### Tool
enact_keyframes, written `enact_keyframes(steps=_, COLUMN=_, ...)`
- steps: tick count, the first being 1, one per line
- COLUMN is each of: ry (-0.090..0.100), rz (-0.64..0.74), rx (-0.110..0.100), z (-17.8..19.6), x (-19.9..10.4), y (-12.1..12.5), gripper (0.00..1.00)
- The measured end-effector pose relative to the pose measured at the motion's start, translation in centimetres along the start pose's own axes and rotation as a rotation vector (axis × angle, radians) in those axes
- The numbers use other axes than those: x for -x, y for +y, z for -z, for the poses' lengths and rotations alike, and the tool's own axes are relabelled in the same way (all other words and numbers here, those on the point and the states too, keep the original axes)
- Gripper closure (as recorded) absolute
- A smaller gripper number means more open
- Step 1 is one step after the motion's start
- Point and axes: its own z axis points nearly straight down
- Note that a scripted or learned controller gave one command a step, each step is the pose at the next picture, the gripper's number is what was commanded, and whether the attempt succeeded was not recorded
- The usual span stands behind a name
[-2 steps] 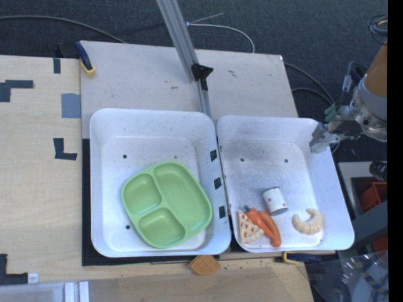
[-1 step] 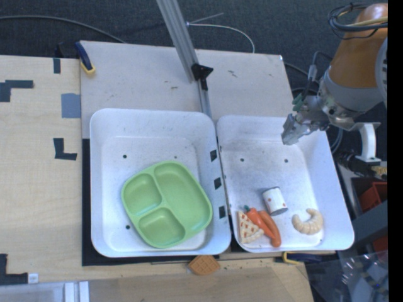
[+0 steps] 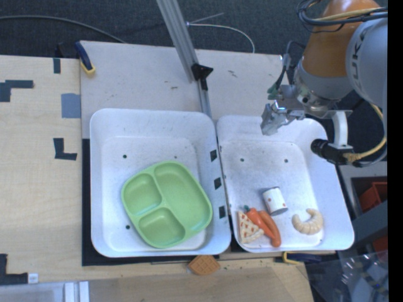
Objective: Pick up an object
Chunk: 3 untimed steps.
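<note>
Gripper (image 3: 272, 119) position comes first: it hangs over the far rim of the right bin (image 3: 327, 168), near that bin's far corner on the side towards the left bin, carried by the grey arm (image 3: 352, 49) that comes in from the right. Whether its fingers stand apart or together I cannot tell (they show as one pale blur against the white rim), and nothing is visibly between them.

Possible things to pick lie together at the near end of the right bin, well apart from the gripper: a small white can (image 3: 274, 200) on its side, an orange carrot (image 3: 264, 225) just beside a triangular waffle-patterned wedge (image 3: 249, 228), and a pale curled shrimp (image 3: 308, 222) nearer the outer wall. They sit loose and scattered, probably as dropped, so each offers a different approach.

In the left bin (image 3: 101, 168) rests a green divided plate (image 3: 167, 203), lying flat with its three compartments up. By my reading the pick has not begun; the arm would need to travel towards the near end and descend.
</note>
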Motion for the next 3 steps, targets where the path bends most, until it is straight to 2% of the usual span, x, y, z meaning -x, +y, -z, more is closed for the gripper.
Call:
enact_keyframes(steps=1, ry=0.001, rz=0.001, rx=-0.002, z=-2.0, x=-5.3, y=2.3, gripper=1.0)
enact_keyframes(steps=3, ry=0.001, rz=0.0, rx=0.001, z=-2.1, x=-14.3, y=6.1, gripper=1.0)
